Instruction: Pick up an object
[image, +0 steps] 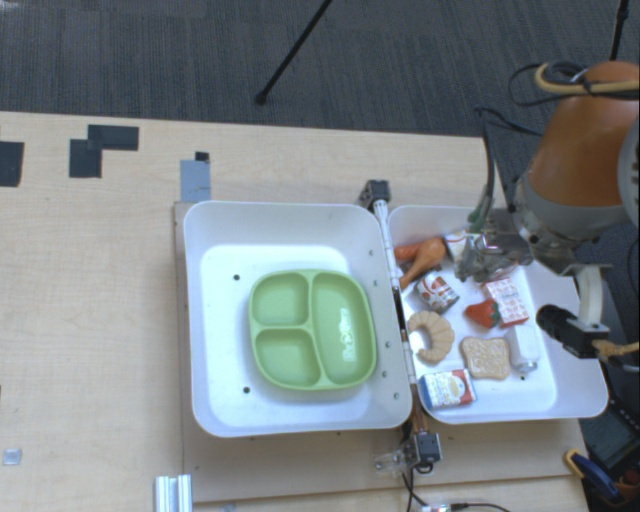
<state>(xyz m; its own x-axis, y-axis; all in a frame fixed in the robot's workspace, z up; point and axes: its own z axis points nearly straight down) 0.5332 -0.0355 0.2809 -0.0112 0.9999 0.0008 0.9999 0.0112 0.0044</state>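
One carrot (422, 255) just left of gripper (487, 258)

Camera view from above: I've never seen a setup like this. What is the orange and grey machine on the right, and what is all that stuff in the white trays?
It is a robot arm reaching in from the right, seen by one camera looking down. Its tool hovers over the right bin, which holds toy food: a carrot, a croissant, toast, a strawberry and small cartons. The left bin holds a green divided plate. Whether the tool grips anything is unclear.
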